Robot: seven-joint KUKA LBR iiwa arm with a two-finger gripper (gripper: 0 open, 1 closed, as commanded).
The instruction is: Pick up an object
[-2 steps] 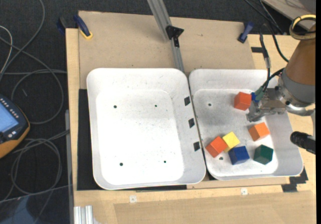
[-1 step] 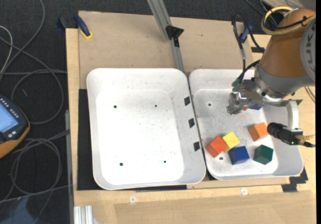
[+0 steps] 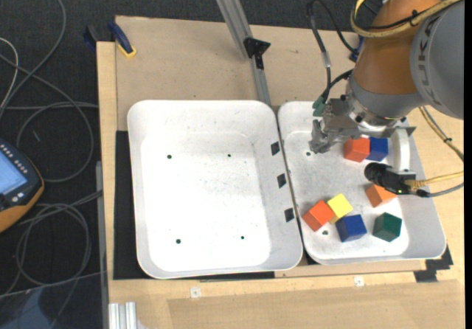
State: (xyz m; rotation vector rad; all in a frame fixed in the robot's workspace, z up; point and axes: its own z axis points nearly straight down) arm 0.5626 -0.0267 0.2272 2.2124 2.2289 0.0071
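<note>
Seven blocks lie in the right bin (image 3: 424,246), which sits toward the tabletop's right edge; the left bin (image 3: 147,121) holds none. An orange block (image 3: 357,149) and a blue block (image 3: 378,147) touch each other near the bin's far edge, just beside the pincer (image 3: 322,137). A second orange block (image 3: 380,194) lies near the right wall, partly behind a black part of the wrist. Four more cluster at the near edge: orange-red (image 3: 319,214), yellow (image 3: 340,205), blue (image 3: 351,226), green (image 3: 386,226). The pincer hangs low over bare floor at the bin's far-left corner; nothing shows between its fingers, and whether they are spread or pressed together cannot be told from this slant. Risks, as judged: (1) closing where it hangs now would catch only air, since no block lies under it. (2) Going for the far orange block, a finger may land on the touching blue one and shove both aside instead of straddling one. (3) The near cluster is packed tight; orange-red and yellow touch, leaving little room for a finger to enter. (4) The bin's left wall stands close to the pincer and could be struck on descent.
</note>
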